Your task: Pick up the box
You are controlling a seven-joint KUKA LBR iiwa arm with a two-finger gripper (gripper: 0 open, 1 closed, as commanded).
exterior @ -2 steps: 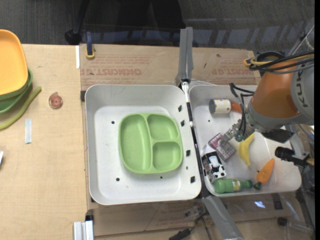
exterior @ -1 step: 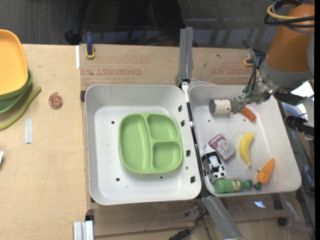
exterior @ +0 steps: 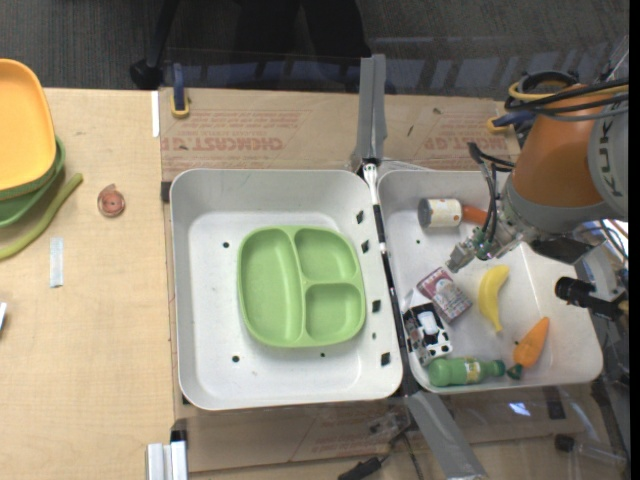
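Lying flat: the box [exterior: 443,293], a small reddish-and-white carton, is seen in the right bin [exterior: 575,368], just left of the banana [exterior: 492,296].
Box to tool: the gripper [exterior: 472,251] is placed just beyond the box, to its far right, apart from it; nothing is seen between gripper and box.
Gripper state: cannot be told, since the tip is small and blurred.
Arm pose: the arm [exterior: 560,173] is brought in from the right, its orange band above the wrist, and angled down and leftward into the right bin.
Right bin contents: a white cylinder [exterior: 439,212] at the far side, a carrot [exterior: 531,341] near right, a green bottle [exterior: 465,371] along the near wall, a black-and-white item [exterior: 428,330] beside it.
Left bin [exterior: 200,268]: a green divided tray [exterior: 301,287] is held in it.
Surroundings: a wooden table [exterior: 90,368] with stacked plates [exterior: 25,148] is seen at left.
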